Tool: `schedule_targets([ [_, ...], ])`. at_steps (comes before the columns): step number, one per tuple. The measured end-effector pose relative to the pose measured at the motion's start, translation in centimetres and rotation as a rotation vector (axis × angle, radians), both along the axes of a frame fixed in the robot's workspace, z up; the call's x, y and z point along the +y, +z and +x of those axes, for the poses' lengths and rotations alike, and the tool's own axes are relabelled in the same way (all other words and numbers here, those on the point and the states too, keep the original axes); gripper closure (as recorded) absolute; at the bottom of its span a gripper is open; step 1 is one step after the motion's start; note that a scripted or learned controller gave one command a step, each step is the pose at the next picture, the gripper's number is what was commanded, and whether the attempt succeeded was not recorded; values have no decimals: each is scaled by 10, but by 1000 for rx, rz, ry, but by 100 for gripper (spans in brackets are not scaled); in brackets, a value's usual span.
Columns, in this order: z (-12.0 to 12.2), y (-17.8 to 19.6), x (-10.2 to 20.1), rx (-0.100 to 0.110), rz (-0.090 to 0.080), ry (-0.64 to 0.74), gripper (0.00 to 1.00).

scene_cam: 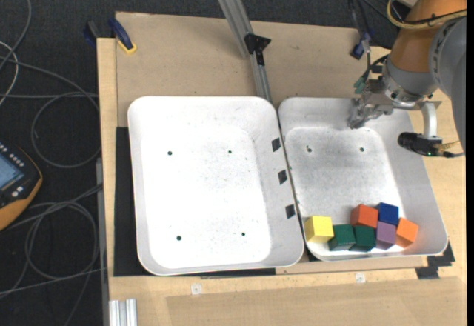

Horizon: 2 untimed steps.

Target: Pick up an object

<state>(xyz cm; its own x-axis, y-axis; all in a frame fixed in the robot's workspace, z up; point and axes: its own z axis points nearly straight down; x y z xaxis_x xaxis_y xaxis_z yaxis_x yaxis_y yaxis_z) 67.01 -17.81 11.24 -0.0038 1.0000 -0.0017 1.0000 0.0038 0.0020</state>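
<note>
Blocks (363, 227) sit clustered in the right bin's (333, 169) near corner, while my gripper (361, 115) hangs at its far edge, well apart. Can't tell its finger state. They're packed tight, so I reckon a grab could slip or snag two.

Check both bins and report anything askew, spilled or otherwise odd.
Nothing is spilled or damaged. The one oddity: every block is bunched against the near rim of the right bin, while the gripper sits at that bin's far edge, well apart from them. The left bin looks normal.
</note>
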Motion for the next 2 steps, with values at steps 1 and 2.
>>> schedule_targets([
  [1, 4, 46, 4, -5, 0, -1, 100],
  [2, 5, 105, -5, -7, -1, -3, 100],
])
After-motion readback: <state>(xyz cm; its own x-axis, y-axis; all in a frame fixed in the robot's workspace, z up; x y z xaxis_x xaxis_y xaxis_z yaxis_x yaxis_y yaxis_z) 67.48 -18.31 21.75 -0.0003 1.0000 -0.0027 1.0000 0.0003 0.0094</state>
